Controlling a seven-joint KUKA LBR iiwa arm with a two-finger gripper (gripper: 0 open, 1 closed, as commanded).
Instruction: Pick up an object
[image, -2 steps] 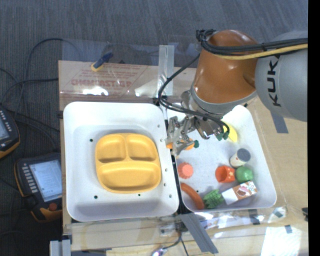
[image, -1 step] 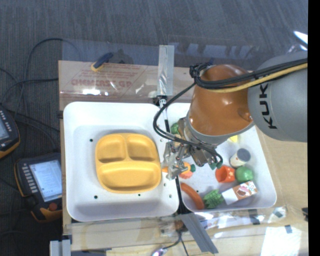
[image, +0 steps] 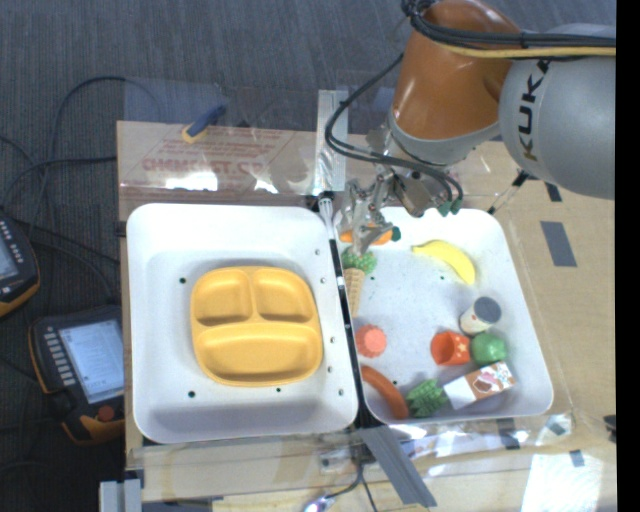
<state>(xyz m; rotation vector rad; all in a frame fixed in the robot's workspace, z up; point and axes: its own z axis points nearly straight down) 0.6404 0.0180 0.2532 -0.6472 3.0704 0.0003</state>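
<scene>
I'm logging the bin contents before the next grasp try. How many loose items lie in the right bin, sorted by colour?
Yellow: 1, the curved yellow toy banana
Orange or red: 4, orange toy carrot, round pinkish-orange disc, small orange cup, long orange-red sausage
Green: 2, round green ball, leafy green broccoli piece
Mixed colours: 3, waffle cone, grey-capped mushroom, white printed carton
Total: 10

Arm cut off at top & right edges. Gripper partly hides an orange item; type unclear. Handheld screen cropped at left edge.
</scene>
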